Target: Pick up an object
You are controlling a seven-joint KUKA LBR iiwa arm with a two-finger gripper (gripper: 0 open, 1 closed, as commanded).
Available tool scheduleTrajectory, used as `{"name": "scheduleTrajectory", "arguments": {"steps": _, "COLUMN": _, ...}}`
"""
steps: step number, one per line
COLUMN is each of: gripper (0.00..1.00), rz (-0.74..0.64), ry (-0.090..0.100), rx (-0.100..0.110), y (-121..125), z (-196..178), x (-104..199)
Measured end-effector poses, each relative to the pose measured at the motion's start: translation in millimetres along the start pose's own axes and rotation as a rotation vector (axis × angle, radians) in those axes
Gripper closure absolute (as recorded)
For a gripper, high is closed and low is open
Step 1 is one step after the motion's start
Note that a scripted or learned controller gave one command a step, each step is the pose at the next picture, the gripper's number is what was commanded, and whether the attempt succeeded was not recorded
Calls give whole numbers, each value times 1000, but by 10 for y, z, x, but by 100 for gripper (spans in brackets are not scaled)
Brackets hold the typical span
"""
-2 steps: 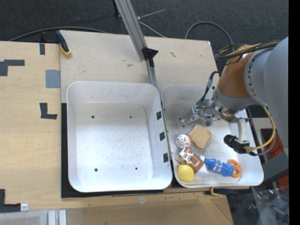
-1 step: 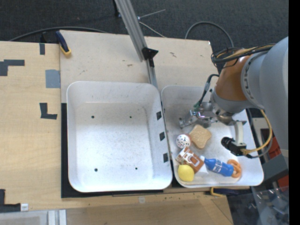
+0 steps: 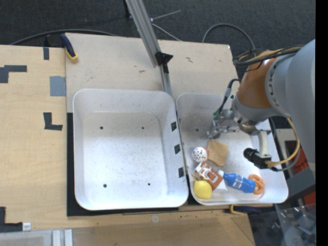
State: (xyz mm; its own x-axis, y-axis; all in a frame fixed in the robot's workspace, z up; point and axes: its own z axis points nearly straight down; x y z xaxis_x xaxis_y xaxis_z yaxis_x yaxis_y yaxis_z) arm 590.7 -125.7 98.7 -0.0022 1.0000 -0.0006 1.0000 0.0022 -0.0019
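Note:
The right bin holds a small cluster in its near half: a tan block, a white speckled ball, an orange and white box, a yellow ball, a blue bottle and an orange ring. My gripper hangs low over the middle of this bin, just above and behind the tan block. The wrist and its orange band cover its upper part. I see nothing held in it.
The left bin stands beside the right one, sharing a raised middle wall. A slanted metal pole crosses the back of the bench. A blue and yellow clamp lies at the far left. Cables hang off the wrist.

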Motion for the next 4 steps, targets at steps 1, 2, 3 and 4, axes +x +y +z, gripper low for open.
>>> {"name": "scheduleTrajectory", "arguments": {"steps": 1, "gripper": 100, "rz": 1, "ry": -1, "rx": -6, "y": -36, "z": -618, "x": -21}}
{"name": "scheduleTrajectory", "arguments": {"steps": 2, "gripper": 100, "rz": 1, "ry": 0, "rx": -6, "y": -120, "z": -1117, "x": 9}}
{"name": "scheduleTrajectory", "arguments": {"steps": 3, "gripper": 100, "rz": 1, "ry": -1, "rx": -6, "y": -48, "z": -1614, "x": -67}}
{"name": "scheduleTrajectory", "arguments": {"steps": 4, "gripper": 100, "rz": -4, "ry": 2, "rx": -2, "y": -2, "z": -1644, "x": 412}}
